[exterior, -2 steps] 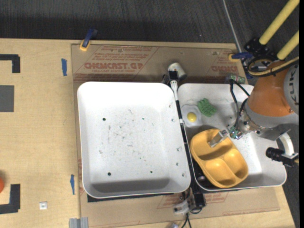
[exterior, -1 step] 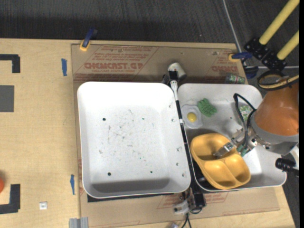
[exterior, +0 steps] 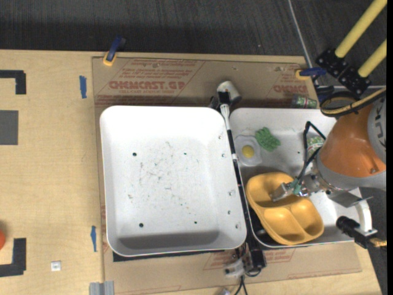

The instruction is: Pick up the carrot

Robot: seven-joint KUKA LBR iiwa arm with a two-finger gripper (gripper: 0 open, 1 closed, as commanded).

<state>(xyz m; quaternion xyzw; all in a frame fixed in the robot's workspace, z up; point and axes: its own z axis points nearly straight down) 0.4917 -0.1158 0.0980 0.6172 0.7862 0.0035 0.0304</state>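
Note:
My gripper (exterior: 286,191) reaches in from the right and hangs low in the right bin (exterior: 288,125), over the upper hollow of a yellow two-part dish (exterior: 288,217). The arm's orange band (exterior: 353,149) and grey wrist cover the bin's right side and whatever lies beneath them. A small orange-red thing (exterior: 2,239) peeks in at the far left edge of the bench, cut off by the frame; I cannot tell what it is.
The left bin (exterior: 169,177) is a bare white floor with faint scuffs. In the right bin's back part lie a green ridged piece (exterior: 267,139) and a small yellow piece (exterior: 248,152). Yellow poles (exterior: 362,20) and black clamps stand at the top right.

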